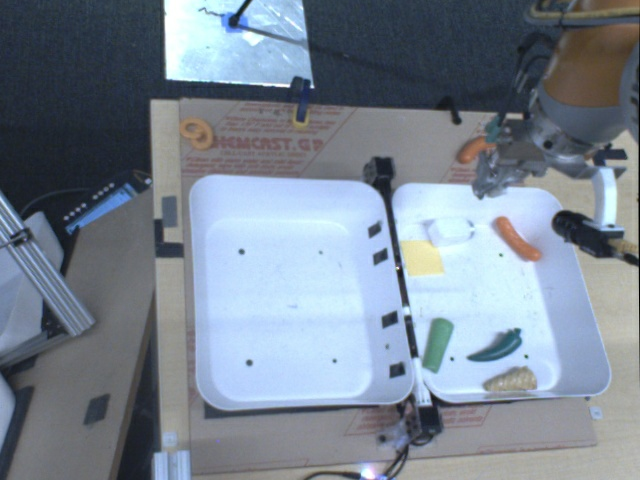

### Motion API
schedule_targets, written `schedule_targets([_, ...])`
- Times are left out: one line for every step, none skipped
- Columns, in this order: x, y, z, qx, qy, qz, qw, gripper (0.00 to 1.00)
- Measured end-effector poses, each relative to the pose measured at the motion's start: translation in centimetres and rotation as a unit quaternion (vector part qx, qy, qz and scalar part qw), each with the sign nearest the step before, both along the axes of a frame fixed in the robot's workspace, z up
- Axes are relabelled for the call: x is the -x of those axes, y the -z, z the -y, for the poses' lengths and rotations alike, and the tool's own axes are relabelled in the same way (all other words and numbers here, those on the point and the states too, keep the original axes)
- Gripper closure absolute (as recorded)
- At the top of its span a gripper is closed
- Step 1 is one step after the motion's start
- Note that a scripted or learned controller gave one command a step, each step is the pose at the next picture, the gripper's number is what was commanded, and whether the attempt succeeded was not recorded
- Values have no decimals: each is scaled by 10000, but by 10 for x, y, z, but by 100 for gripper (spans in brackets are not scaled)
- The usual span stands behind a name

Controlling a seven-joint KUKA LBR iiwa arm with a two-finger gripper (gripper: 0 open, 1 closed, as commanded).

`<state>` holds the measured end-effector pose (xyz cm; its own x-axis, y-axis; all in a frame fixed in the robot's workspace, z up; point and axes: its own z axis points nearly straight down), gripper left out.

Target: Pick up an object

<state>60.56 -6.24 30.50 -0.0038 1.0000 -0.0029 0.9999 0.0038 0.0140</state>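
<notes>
The arm enters from the upper right, partly cut off. Its gripper (487,180) hangs above the far rim of the right bin (575,298); whether it is clenched or released cannot be told. An orange piece (471,150) shows just beside it, half hidden. In the bin lie an orange sausage-shaped toy (517,238), a yellow square (421,259), a white block (450,231), a green cylinder (437,344), a dark green pepper (497,345) and a tan cone (510,379).

A single fixed camera sits above the desk (250,133) and looks down at a slant, far enough back to take in both white bins whole, the left bin (290,293) toward 9 o'clock and the right bin (570,308) toward 3 o'clock. Dark floor runs along 12 o'clock, and the arm (590,58) enters at about 2 o'clock.
</notes>
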Motion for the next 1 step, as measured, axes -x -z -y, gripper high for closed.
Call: schedule_targets([12, -193, 32, 7, -2, 40, 10000, 100])
